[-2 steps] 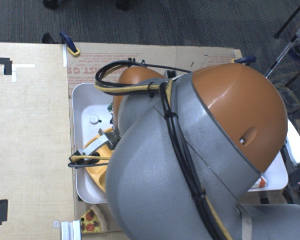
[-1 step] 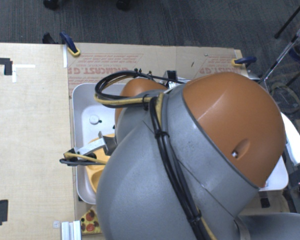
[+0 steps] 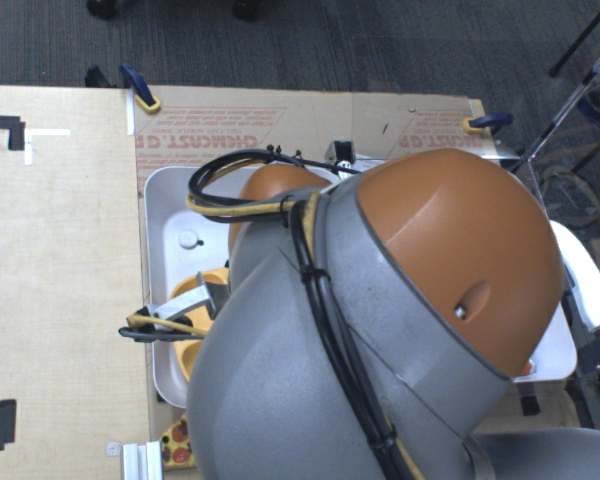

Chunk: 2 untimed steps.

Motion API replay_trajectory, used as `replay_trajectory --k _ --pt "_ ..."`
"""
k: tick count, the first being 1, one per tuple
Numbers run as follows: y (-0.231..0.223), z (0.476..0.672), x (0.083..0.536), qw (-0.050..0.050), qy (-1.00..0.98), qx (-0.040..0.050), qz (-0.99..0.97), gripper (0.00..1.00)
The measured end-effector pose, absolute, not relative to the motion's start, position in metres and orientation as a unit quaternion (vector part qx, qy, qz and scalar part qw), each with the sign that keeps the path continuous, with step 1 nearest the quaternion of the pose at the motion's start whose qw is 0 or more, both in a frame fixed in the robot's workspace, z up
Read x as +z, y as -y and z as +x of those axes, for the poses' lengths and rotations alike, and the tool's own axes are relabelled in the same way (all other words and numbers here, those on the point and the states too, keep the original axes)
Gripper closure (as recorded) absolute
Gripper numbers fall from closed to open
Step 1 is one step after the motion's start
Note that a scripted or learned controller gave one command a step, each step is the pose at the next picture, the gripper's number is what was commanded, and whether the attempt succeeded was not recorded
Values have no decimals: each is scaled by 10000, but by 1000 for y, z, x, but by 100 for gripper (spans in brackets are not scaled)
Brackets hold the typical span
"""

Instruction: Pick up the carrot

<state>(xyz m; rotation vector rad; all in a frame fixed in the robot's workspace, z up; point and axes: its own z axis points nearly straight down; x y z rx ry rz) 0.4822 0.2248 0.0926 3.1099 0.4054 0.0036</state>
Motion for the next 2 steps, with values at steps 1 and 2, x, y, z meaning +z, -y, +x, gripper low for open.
replay_trajectory --k 1,2 --pt "-226 574 94 15 -1980 -23 9802 0" --pt "-228 627 91 -2 -1005 -25 9949 0"
